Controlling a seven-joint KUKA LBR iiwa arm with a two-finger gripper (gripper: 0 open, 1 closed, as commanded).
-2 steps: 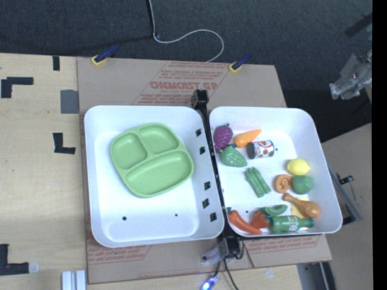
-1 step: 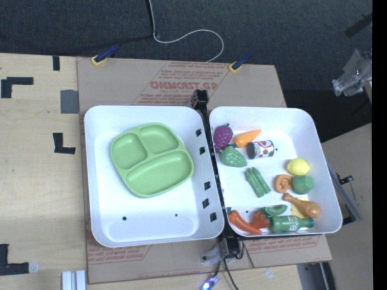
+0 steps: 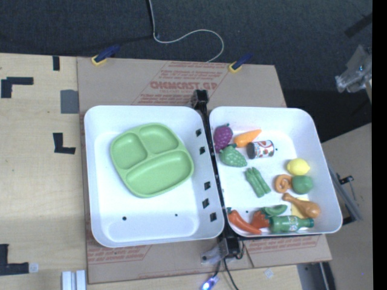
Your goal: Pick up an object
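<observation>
**Toys all in the right bin, gripper parked far upper right**

We see two white bins side by side on the tabletop [image 3: 36, 162]. The left bin [image 3: 103, 222] holds a green divided plate [image 3: 152, 159]. The right bin [image 3: 314, 138] holds the small toy food, so any pick target is there.

The gripper [image 3: 357, 74] sits at the upper right of the frame, well apart from both bins and blurred; we cannot tell how it stands, and nothing visible is held in it.

Candidates, as we judge them, all look like light, stiff plastic, probably a bit slick:
- Green bean bundle [image 3: 257, 182], mid-bin, apart from its neighbours. Long axis runs upper left to lower right. Best bet: pinch across the narrow width at the middle.
- Small can [image 3: 262, 149], lying on its side, long axis roughly left-right; round, could roll.
- Lemon [image 3: 298, 167] just above a green ball [image 3: 302, 184]; round, likely to slip out.
- Green bottle [image 3: 290, 224], lying along the lower wall, axis left-right; wall crowds it.
- Drumstick [image 3: 300, 204], pointing lower right.
- Carrot [image 3: 247, 138] beside purple grapes [image 3: 222, 136], close to the left wall; crowded.

Nothing looks fragile.
</observation>
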